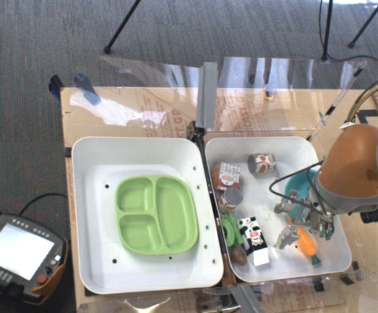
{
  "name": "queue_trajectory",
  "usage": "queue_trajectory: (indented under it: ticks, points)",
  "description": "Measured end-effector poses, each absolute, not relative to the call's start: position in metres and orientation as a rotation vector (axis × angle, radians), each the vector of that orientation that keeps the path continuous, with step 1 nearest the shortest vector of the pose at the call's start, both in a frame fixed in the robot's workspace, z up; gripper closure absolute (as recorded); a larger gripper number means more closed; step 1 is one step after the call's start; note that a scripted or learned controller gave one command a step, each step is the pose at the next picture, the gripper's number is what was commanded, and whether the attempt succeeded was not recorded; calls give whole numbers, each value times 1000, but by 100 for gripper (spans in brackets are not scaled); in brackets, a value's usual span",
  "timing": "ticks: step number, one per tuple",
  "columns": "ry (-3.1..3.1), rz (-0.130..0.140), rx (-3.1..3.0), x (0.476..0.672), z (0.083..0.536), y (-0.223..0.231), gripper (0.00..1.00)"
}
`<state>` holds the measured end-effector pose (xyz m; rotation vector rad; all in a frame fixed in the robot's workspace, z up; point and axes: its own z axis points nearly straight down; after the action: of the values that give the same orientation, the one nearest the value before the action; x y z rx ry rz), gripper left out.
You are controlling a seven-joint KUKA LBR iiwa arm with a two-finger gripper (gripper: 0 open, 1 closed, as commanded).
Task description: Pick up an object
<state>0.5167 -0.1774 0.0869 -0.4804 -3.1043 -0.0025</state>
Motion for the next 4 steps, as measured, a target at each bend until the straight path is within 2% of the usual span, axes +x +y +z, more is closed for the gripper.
queue_trajectory:
  ticks: [1, 2, 3, 4]
  points:
    - [-3105, -4, -477, 517, 97, -177, 100]
    - [-3019, -1, -871, 545, 87, -210, 100]
    - [-3020, -2, -870, 546, 88, -209, 0]
    - [-3025, -3, -865, 548, 99, -208, 100]
